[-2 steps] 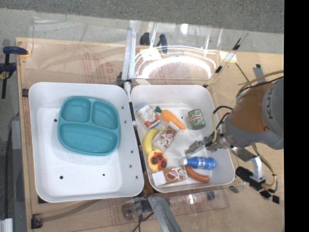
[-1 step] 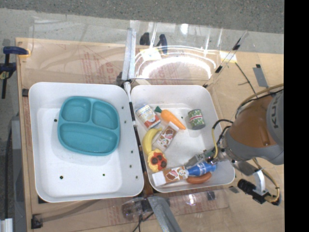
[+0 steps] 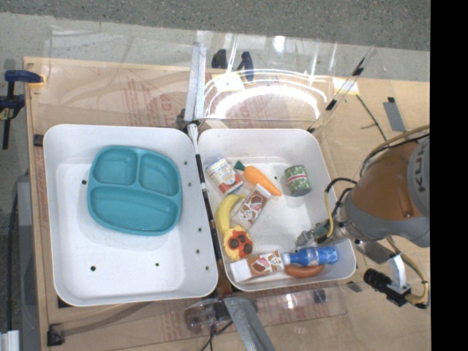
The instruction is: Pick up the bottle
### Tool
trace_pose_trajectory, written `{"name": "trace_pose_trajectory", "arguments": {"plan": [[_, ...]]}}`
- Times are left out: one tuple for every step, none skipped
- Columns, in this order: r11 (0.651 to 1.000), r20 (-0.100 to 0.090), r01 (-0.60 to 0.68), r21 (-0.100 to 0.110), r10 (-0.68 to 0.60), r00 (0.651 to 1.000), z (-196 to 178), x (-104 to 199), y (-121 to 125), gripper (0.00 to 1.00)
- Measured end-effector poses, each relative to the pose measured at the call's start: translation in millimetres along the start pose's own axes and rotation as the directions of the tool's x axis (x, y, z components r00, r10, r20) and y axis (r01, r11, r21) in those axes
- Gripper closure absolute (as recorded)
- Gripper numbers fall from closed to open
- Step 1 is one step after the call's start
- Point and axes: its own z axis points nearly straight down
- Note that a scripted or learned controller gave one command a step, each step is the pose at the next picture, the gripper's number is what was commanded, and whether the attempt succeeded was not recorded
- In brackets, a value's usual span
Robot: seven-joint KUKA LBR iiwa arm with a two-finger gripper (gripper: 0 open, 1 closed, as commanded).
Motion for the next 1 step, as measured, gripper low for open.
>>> {"name": "trace_pose_trajectory", "arguments": {"plan": [[1.0, 0.0, 0.0, 0.0, 0.0, 1.0, 0.1, 0.0, -0.2, 0.0]]}}
